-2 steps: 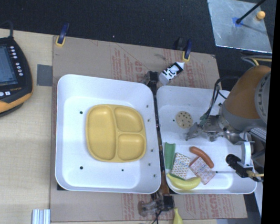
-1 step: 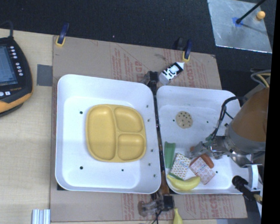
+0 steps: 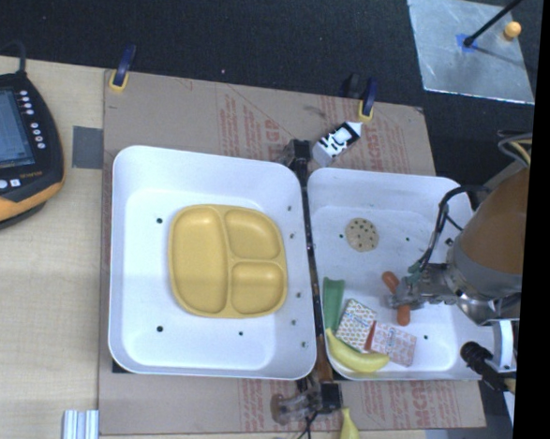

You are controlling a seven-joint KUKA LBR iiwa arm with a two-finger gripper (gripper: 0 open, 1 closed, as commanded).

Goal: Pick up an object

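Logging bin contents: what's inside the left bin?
The left bin holds one yellow divided plate, its three compartments bare. Whatever lies beneath the plate is covered.

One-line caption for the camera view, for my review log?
Pincer low in right bin beside hot dog; yellow tray in left bin.

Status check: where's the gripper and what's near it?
Gripper low in right bin, beside hot dog. Nothing seen held. Cookie, banana, packets close by.
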